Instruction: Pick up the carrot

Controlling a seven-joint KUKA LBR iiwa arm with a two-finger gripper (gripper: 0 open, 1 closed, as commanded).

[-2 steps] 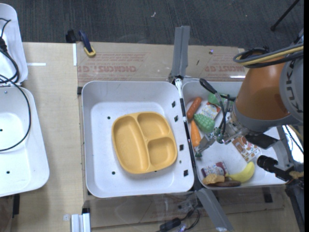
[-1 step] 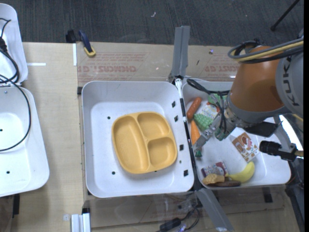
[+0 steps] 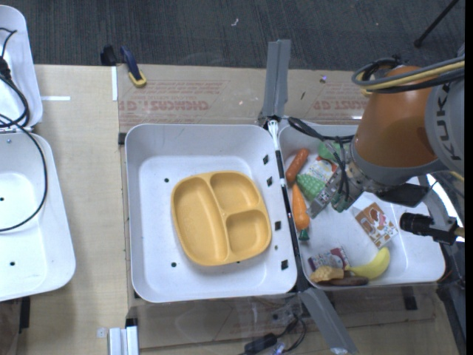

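Carrot point(image 3: 299, 207) lies along the right bin's point(image 3: 414, 268) left wall, near my gripper point(image 3: 334, 192), whose grip I cannot tell. Likely light, rigid, smooth plastic; I'd pinch mid-length, across its width.

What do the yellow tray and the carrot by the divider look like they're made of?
Yellow tray: likely moulded plastic, with smooth rounded compartments, even colour and a soft sheen. Carrot: probably toy plastic or rubber, with uniform orange and a slight gloss, though too small to be sure.
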